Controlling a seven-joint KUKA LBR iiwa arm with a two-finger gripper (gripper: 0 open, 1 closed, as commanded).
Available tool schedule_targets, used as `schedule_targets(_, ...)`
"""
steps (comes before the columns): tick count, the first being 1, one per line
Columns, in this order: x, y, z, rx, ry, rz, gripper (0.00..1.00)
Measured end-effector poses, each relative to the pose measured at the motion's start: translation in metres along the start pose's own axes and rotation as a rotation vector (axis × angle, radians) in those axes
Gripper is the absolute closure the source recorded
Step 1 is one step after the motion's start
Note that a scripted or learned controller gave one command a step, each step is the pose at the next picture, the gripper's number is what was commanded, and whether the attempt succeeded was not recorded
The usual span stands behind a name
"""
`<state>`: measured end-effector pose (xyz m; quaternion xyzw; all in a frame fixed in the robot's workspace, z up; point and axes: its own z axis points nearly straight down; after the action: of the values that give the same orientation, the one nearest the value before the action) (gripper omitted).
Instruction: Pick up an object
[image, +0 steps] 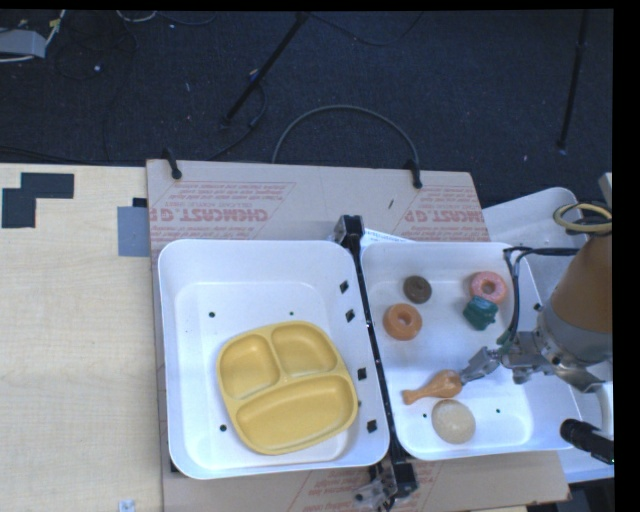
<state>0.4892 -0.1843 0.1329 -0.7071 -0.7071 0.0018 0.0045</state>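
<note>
One fixed camera looks down aslant on both bins (180, 300).

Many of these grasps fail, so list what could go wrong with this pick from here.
1. The gripper sits at the fat end of the orange drumstick toy; a tapered shape could slip out.
2. The cream round object lies close beside the drumstick and might get nudged.
3. The right bin wall is near, which may limit the approach.

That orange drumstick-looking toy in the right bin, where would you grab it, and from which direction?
Probably at the thin handle end of the orange drumstick, which points left. It lies flat and nearly level across the right bin, so coming straight down with fingers closing across the narrow shaft looks best. The fat end sits beside the gripper, and the cream ball crowds it below.
</note>
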Motion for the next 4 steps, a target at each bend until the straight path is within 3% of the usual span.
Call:
schedule_targets(1, 0.0, 0.001, 0.047, -0.008, -0.004, 0.001, 0.0)
schedule_targets(2, -0.001, 0.001, 0.035, -0.008, -0.002, 0.006, 1.0)
schedule_targets(4, 0.001, -0.014, -0.065, -0.011, -0.004, -0.002, 1.0)
